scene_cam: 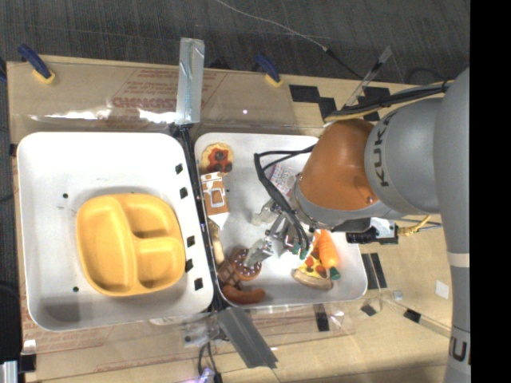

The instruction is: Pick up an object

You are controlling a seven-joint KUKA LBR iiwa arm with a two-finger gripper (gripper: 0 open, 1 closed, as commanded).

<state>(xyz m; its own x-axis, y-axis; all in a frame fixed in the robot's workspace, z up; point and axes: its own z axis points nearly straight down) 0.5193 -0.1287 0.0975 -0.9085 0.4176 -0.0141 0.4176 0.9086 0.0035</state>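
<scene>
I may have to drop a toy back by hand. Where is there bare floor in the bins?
Left bin: bare all around the yellow tray. Right bin: crowded with toys along the divider and front wall, under the gripper; one small patch beside the carrot.

Right bin [239, 146] crowded; open floor beside yellow tray [130, 242].

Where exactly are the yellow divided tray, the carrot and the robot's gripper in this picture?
yellow divided tray [128, 242]: camera view, on the ridge between its compartments, in the left bin.
carrot [326, 250]: camera view, on its orange body, in the right bin.
gripper [267, 244]: camera view, midway between its fingertips, over the right bin.
</scene>
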